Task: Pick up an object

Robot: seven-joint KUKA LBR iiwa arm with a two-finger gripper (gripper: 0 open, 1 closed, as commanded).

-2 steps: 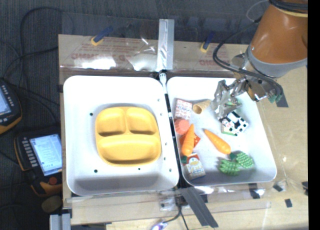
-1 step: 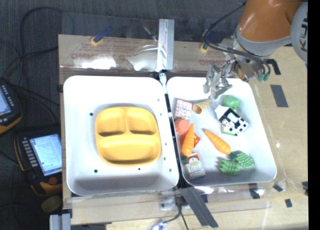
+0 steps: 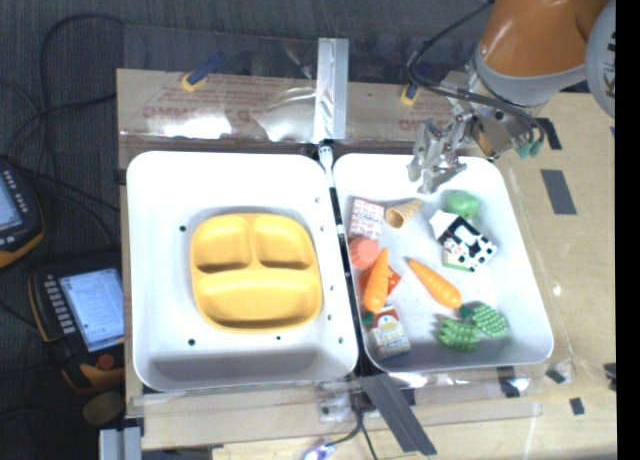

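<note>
My gripper [image 3: 434,164] hangs over the back edge of the right bin [image 3: 520,278], its fingers [image 3: 420,166] slightly apart with nothing between them. Just below it lie a small cone [image 3: 403,213] and a green round object [image 3: 461,203]. Further forward are a black-and-white block [image 3: 466,244], two orange carrots [image 3: 376,278] [image 3: 436,284], a pink-and-white packet [image 3: 366,216], a green knobbly toy [image 3: 472,326] and a small carton [image 3: 388,334].
The left bin [image 3: 160,248] holds a yellow divided tray [image 3: 256,270]. A metal divider post [image 3: 331,88] stands behind the bins' shared wall. Handheld devices and cables lie off the bench at the left [image 3: 80,308].
</note>
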